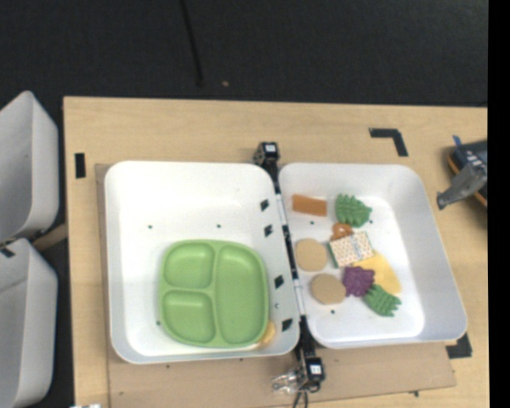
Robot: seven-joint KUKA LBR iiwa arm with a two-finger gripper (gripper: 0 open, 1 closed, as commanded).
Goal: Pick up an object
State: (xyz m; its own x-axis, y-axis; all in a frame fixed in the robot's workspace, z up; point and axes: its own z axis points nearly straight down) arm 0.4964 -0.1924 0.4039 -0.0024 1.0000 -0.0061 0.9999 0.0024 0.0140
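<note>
The right bin holds several toy foods in a loose cluster. An orange block lies at the back, with a green leafy piece to its right. Below them sit a checkered cracker, two tan round cookies, purple grapes, a yellow piece and another green piece. My gripper is at the view's right edge, outside the right bin's far right corner and apart from all the toys. Nothing is seen in its grasp.
The left bin carries a green divided plate at its front, with a small yellow piece tucked at the plate's front right corner. Clips line the seam between the bins. White blocks stand left of the bench.
</note>
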